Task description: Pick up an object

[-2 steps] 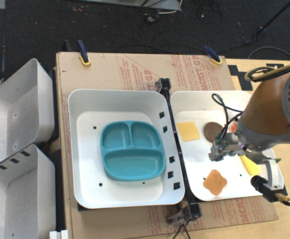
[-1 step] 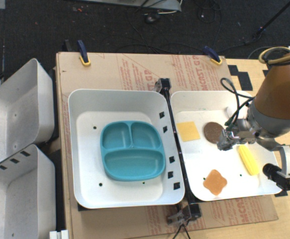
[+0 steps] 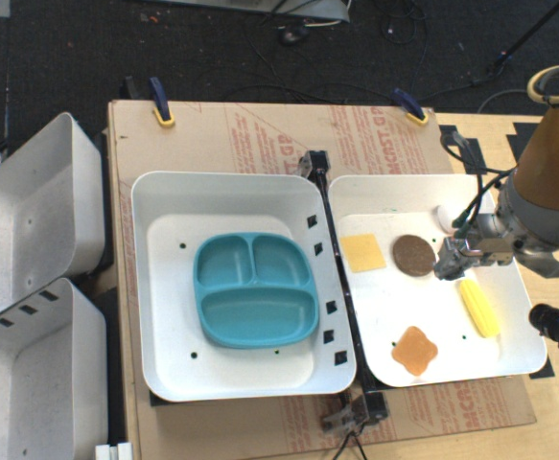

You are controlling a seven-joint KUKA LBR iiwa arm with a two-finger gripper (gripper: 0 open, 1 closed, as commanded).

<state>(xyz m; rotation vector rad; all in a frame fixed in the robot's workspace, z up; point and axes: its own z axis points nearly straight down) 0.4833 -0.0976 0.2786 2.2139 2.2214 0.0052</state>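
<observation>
One claw (image 3: 449,264) hangs between brown disc (image 3: 414,255) and corn (image 3: 478,307); grip unreadable.

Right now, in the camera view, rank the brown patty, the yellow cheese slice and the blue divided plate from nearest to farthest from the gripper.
Measured from the gripper in the right bin:
1. Brown patty, just to its left, same bin.
2. Yellow cheese slice, further left, near the bins' shared edge.
3. Blue divided plate, across in the left bin.
</observation>
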